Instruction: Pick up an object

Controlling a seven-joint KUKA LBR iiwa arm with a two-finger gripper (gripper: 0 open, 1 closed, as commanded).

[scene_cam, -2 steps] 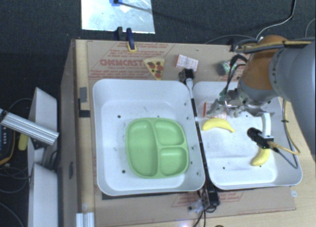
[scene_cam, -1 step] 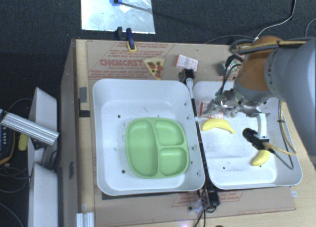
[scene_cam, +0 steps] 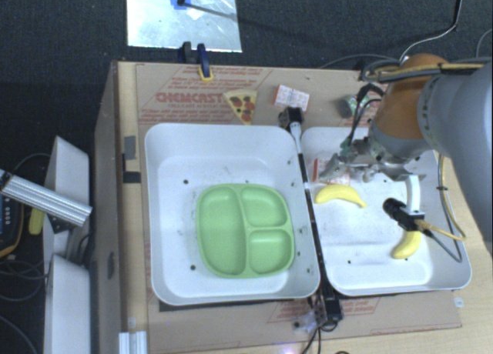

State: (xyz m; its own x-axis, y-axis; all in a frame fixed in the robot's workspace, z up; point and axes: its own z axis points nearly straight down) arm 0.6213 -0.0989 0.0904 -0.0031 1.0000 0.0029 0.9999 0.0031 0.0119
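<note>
Banana (scene_cam: 340, 195) in right bin (scene_cam: 447, 272) — gripper (scene_cam: 344, 166) just above it, finger state unclear; second banana (scene_cam: 407, 245) nearby.

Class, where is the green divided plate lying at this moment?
The green divided plate lies flat in the left white bin, toward its lower middle, across the central divider from the banana in the right bin.

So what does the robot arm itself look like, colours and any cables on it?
The arm is a thick, rounded grey body with an orange band above the wrist. Dark cables loop along the orange section. The gripper below is a smaller cluster of grey metal parts.
</note>
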